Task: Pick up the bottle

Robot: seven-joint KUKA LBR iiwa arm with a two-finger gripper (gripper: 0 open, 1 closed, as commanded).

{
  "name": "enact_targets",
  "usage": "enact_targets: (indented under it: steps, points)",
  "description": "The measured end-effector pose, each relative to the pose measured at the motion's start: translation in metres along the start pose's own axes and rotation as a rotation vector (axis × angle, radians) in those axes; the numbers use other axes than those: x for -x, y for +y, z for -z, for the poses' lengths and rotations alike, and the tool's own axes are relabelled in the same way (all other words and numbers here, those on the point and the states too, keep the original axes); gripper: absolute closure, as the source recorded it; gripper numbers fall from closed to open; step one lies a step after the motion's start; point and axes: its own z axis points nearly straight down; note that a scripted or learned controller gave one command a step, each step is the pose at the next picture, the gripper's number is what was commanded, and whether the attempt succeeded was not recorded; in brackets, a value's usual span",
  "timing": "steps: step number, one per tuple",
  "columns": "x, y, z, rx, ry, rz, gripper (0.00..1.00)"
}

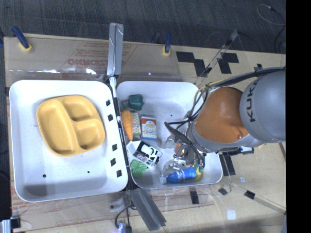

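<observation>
Hanging low over the right bin (160, 92), at its near right part, gripper (187, 155) below the orange band (218, 118) and grey arm (265, 110). Cannot tell how the gripper is set: tangled with cables and blurred metal. Lying just under and in front of the gripper, bottle (182, 175), on its side along the near wall of the right bin, blue body with a yellow patch, pale cap end toward the left. Cannot tell whether touching the gripper or merely beneath it; not seen clamped.

Left of the bottle, in the near left corner, a green item (138, 168). Just above that, tilted, a black-and-white packet (147, 154). Farther up, a small carton (148, 128) with red and white print, beside it an orange carrot (127, 124) running along the bin's left wall. At the far left corner, a dark green cup (135, 101).

Touching the right bin along a shared edge, the left bin (29, 174), holding a yellow tray (71, 124) with three compartments, set toward its far side. Beneath both, the bench (58, 52), with blue clamps (21, 38) along its far edge.
</observation>
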Motion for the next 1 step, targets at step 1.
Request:
enact_targets:
  steps: [1]
  points:
    - [0.0698,0.0669,-0.0029,-0.002,0.011,0.048,0.00]
